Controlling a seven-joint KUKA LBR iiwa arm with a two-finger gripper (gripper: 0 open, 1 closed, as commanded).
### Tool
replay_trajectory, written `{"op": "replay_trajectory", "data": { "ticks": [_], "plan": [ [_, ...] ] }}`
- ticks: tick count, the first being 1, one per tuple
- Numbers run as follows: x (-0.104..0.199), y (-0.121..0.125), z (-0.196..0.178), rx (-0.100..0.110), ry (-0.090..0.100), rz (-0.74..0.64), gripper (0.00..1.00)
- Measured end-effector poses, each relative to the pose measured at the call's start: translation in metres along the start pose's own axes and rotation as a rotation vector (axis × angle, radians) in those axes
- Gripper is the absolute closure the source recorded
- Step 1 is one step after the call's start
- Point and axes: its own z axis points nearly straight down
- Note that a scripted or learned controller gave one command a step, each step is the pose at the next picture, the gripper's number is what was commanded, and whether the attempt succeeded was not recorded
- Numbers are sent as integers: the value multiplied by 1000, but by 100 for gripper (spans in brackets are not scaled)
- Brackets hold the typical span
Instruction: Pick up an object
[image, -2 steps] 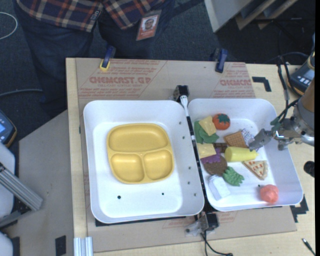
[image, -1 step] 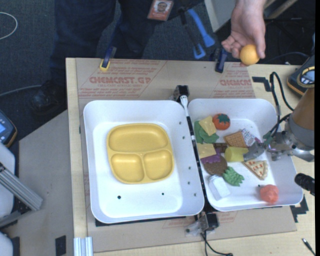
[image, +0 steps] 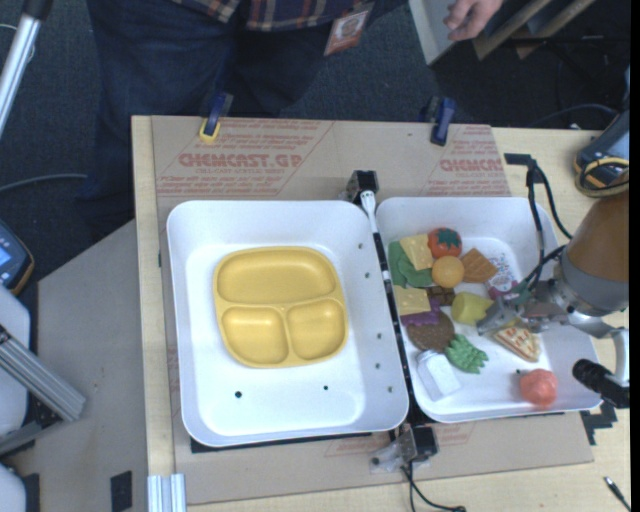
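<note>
While over the right bin | tool beside pizza slice | grip state: cannot tell

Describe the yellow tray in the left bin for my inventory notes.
The yellow tray looks like smooth moulded plastic, with rounded corners and three compartments: one wide section along the far side and two smaller ones nearer the camera. It lies flat, right side up, on the floor of the left bin, roughly centred, with nothing in its compartments.
</note>
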Motion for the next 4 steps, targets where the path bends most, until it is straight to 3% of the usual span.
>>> {"op": "replay_trajectory", "data": {
  "ticks": [1, 2, 4],
  "plan": [
    [-2, 2, 13, -8, -6, 0, 0],
    [-4, 3, 0, -18, -13, 2, 100],
    [7, 9, -94, -12, -5, -3, 100]
  ]
}}
